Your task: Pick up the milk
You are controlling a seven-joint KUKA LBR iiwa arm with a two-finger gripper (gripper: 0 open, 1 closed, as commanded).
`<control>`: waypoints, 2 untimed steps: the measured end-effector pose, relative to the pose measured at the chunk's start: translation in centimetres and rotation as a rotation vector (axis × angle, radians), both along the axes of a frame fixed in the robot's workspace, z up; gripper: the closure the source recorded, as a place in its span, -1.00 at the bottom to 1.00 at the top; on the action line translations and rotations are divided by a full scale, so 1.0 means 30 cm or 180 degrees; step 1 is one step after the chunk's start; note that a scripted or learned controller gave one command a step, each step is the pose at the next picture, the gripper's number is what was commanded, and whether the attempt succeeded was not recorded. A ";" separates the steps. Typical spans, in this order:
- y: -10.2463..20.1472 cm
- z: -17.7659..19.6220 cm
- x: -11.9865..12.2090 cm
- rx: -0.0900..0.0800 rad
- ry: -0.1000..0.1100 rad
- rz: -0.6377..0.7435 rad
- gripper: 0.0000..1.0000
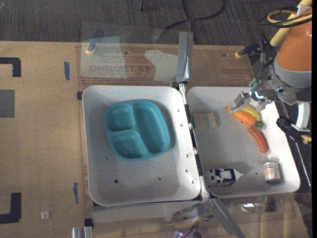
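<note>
The milk [223, 176] is a small carton with black and white cow patches, lying on its side at the near left corner of the right bin [218, 148]. My gripper [249, 99] hangs over the far right part of that bin, well away from the carton, just above an orange carrot [243, 116] and a yellow piece [253, 111]. The grey arm with its orange band [296, 51] comes in from the upper right.
A red sausage [259, 139] lies below the carrot, and a small can [271, 172] stands at the bin's near right. A flat speckled pad [205, 120] lies near the divider. The left bin [99, 182] holds a teal compartment plate [138, 128].
</note>
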State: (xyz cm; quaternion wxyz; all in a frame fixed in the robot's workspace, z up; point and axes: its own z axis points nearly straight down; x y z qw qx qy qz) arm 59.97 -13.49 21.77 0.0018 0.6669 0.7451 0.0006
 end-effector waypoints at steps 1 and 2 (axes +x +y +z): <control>0.132 -0.402 -0.115 0.0006 0.0009 -0.0425 -1.00; 0.245 -0.110 0.029 0.0005 0.0009 -0.1745 -1.00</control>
